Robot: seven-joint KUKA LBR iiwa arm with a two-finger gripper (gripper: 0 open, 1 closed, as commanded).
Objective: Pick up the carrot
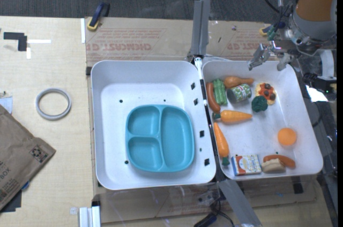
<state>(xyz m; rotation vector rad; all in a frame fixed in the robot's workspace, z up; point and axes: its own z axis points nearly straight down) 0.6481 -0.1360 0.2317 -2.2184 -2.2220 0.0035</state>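
Camera view: right bin (305, 113) holds carrot (235, 116); left bin (107, 113) holds blue tray (160, 138).

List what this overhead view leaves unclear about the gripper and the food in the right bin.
- Gripper, camera view: small and blurred above the right bin's far rim; finger state unreadable.
- Arm: cut off by the top and right edges.
- Carrot along the bin's left wall: its near end sits against a small green piece, contact unclear.
- Carton at the near wall: print too small to read.
- Can: label unreadable.
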